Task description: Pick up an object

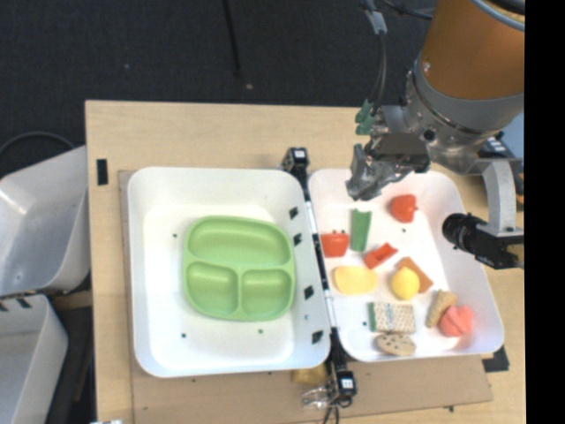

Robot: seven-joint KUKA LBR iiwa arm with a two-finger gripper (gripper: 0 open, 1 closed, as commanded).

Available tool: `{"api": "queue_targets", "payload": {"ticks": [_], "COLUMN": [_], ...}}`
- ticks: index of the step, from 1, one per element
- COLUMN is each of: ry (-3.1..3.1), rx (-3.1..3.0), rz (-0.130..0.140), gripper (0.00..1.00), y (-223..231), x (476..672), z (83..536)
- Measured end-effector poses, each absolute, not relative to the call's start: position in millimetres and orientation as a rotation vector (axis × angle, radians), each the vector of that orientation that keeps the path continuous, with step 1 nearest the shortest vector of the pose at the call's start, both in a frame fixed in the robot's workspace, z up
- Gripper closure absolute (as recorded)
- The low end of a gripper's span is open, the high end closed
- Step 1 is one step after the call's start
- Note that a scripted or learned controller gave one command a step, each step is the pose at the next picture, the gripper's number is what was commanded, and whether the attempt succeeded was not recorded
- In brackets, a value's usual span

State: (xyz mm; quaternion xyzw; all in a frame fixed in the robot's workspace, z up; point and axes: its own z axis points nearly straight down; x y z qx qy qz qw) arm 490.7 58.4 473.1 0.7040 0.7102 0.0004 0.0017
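My gripper (361, 190) hangs over the back of the right bin (470, 325), just above the upper end of a green block (360, 229) that lies on the bin floor. Nothing shows between its fingers. Around the green block lie a small red piece (335, 243), a red wedge (380, 255) and a red pepper-like toy (403, 207). Nearer the front are a yellow slab (353, 279), a yellow lemon (405, 283) on an orange piece (418, 273), a speckled cracker (392, 317), a cookie (395, 344), a tan piece (439, 306) and a pink toy (456, 320).
The left bin (150, 334) holds a green divided plate (238, 267). Black clips (295, 158) sit along the wall between the bins. The bench's wooden edge (115, 131) frames both bins.
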Motion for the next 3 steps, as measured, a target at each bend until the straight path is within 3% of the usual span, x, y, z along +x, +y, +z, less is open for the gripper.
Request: {"api": "queue_targets", "payload": {"ticks": [1,3], "ry": [2.229,2.219], "rx": [2.218,2.221], "rz": [-0.007,0.003], "gripper": [1.00,1.00], "y": [103,82], "x": [489.5,489.8], "z": [392,435]}}
